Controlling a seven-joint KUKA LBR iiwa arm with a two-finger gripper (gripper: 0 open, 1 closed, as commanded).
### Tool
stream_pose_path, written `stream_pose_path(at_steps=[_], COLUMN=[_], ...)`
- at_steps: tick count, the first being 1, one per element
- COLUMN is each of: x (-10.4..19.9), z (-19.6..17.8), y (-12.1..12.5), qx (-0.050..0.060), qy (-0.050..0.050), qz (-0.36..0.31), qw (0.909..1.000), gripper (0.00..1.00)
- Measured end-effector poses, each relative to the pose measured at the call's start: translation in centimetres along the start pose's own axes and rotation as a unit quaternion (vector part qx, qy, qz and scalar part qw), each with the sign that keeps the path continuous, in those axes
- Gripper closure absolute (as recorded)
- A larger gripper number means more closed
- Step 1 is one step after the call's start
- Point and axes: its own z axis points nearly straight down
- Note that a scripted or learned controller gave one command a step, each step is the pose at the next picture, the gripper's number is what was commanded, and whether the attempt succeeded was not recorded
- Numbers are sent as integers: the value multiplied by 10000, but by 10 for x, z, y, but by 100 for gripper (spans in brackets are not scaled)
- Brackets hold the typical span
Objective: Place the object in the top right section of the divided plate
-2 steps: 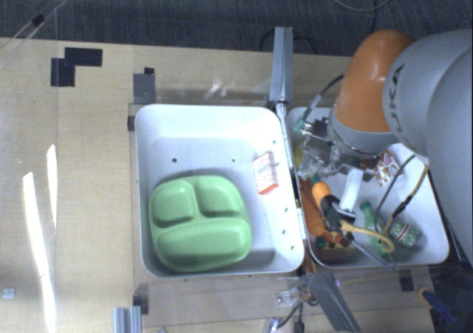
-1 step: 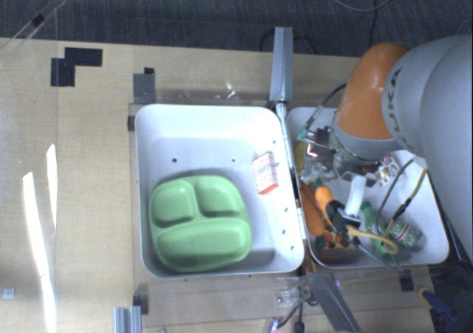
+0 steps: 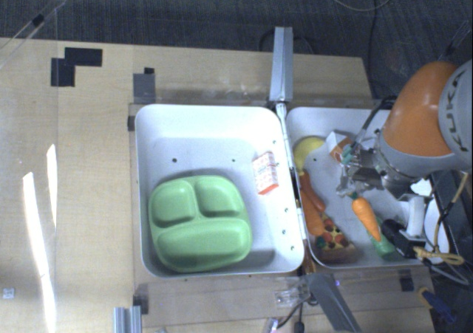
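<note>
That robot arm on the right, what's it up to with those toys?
The arm is reaching down into the right bin, where its gripper hangs among toy foods: a carrot, a yellow fruit and some others. It seems to be trying to pick one up. In the left bin lie a green divided plate and a small red and white packet beside it. Nothing sits on the plate yet.

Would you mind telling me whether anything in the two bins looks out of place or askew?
One thing: a small red-and-white packet lies tilted against the right wall of the left bin, apart from the green divided plate. The toy carrot and other items sit loosely jumbled in the right bin.
</note>
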Motion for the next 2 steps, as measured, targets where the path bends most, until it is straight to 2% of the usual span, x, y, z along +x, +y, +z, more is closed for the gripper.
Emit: stream_pose_path(at_steps=[1, 2], x=[85, 115], z=[-39, 1], y=[23, -35], qx=[-3, 6], qy=[3, -1], qz=[400, 1415], qw=[9992, 9899], gripper=[100, 100])
